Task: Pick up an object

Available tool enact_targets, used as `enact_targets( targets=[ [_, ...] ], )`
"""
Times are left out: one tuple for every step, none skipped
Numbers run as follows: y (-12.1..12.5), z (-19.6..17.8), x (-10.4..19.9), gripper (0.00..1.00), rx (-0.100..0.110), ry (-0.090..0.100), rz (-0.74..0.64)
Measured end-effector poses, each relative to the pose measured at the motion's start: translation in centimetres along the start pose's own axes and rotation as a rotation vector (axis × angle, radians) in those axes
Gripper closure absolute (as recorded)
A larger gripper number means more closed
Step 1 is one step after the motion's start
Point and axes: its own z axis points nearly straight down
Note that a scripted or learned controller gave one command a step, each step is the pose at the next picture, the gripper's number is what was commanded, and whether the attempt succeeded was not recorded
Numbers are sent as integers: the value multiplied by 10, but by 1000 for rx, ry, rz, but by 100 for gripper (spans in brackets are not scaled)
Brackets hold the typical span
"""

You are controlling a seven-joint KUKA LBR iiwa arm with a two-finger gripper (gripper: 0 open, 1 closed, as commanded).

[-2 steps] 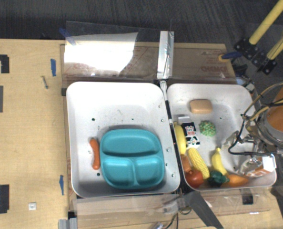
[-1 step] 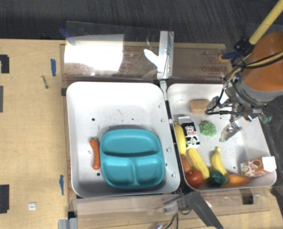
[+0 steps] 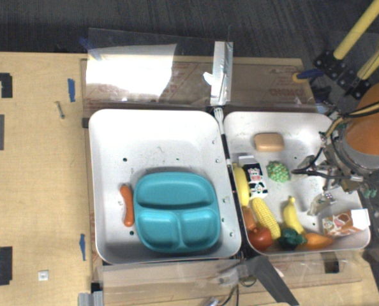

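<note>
A wooden bench (image 3: 30, 171) spans the frame, bearing two shallow white bins side by side. The left bin (image 3: 106, 132), centre frame, holds a teal divided tray (image 3: 175, 210) with an orange toy sausage (image 3: 127, 204) just beside its left edge. The right bin (image 3: 304, 127), at right of frame, carries the clutter of toy food. The grey arm with its orange band (image 3: 371, 131) enters from the right edge and hangs over the right side of that bin.

Among the smaller pieces: a tan bread roll (image 3: 268, 141) near the bin's top; a black-and-white carton (image 3: 256, 178) beside a yellow banana (image 3: 240, 185) along the left wall; a corn cob (image 3: 265, 214) below them; a green bunch of grapes (image 3: 279, 171) mid-bin; a second small banana (image 3: 292, 215); a red tomato (image 3: 260, 237), a dark green piece (image 3: 291, 238) and a carrot (image 3: 318, 239) along the bottom edge; a packet (image 3: 344, 223) at lower right.

The gripper (image 3: 323, 171) sits low over bare bin floor, right of the grapes. It appears to be in the approach stage: nothing is seen between the fingers. The next move likely calls for settling on one item, perhaps the grapes or small banana nearby, and closing squarely on it.

The fingers are a dark tangle of metal and cable; whether they stand apart or together cannot be told. The arm's upper body is cut off at the right edge.
</note>
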Motion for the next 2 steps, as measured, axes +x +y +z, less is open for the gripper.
enact_targets(
  targets=[
    [66,12,-1,0,5,-13,-78],
    [58,-35,-87,0,3,-12,3]
  ],
)
